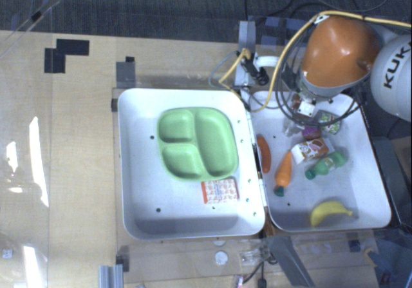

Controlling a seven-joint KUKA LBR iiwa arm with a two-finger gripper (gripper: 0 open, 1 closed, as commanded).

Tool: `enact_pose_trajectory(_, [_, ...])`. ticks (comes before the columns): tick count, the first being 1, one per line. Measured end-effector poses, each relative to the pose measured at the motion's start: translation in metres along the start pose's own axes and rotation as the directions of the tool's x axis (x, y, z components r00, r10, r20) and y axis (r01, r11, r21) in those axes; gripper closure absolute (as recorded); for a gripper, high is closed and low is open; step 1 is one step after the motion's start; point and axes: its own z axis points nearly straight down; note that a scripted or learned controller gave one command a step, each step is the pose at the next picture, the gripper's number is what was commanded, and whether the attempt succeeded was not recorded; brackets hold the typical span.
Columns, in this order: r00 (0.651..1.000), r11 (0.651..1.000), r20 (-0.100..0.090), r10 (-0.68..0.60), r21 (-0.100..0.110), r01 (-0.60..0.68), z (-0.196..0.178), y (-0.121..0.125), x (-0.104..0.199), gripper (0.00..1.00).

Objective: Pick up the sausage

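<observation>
The sausage (264,153) is a reddish-brown link lying along the left wall of the right bin (380,198), close to the divider between the bins. My arm's orange-banded wrist (335,49) hangs over the far part of the right bin. The gripper (308,113) points down beneath it, up and to the right of the sausage and well apart from it. Cables and the wrist hide most of the gripper.
The right bin also holds a carrot (283,171), a small carton (310,149), a green bottle (325,164), a banana (330,212) and a purple item (311,131). The left bin (138,203) holds a green sectioned plate (196,142) and a printed card (220,190).
</observation>
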Motion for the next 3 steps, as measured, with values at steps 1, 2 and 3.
enact_pose_trajectory(1, [0.990, 0.990, -0.006, -0.140, 0.004, 0.140, -0.037, 0.029, 0.012, 1.00])
enact_pose_trajectory(2, [0.990, 0.990, -0.001, -0.139, -0.002, 0.139, 0.001, 0.113, 0.030, 1.00])
enact_pose_trajectory(3, [0.990, 0.990, -0.003, -0.140, 0.000, 0.140, 0.000, 0.132, -0.022, 1.00])
